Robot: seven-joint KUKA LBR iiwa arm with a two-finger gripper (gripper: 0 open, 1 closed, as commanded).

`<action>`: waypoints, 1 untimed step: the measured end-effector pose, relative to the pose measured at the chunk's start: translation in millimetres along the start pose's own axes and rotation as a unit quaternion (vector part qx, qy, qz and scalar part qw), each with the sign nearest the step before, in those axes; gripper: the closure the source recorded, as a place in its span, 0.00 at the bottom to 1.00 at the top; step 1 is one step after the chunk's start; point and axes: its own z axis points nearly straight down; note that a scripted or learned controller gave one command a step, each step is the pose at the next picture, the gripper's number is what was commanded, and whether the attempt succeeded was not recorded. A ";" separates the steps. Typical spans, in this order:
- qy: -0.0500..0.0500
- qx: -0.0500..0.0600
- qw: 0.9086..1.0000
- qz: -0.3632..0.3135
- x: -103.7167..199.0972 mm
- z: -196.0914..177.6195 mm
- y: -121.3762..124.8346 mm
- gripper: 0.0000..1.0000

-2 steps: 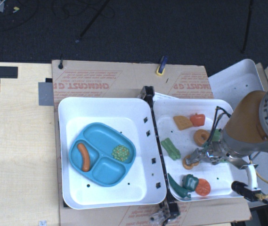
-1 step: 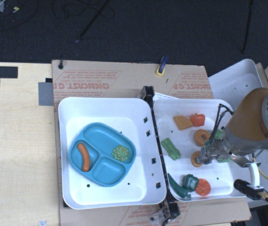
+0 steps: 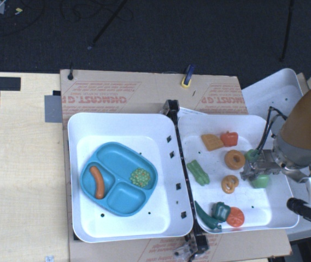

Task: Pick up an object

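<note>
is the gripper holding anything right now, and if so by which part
Cannot be told. The gripper is low in the right bin, right at a small green object beside the glazed donut, but the view doesn't show that object between its fingers.

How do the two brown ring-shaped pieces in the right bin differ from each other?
The upper ring looks larger and lies flat, its hole open to the camera; the lower ring looks smaller and knobbly, its hole harder to see. The upper ring sits nearer the gripper; the lower ring lies nearer the bin's front. Both are orange-brown.
</note>
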 end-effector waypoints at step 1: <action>0.001 0.001 1.000 -0.002 5.1 -47.7 -7.0 1.00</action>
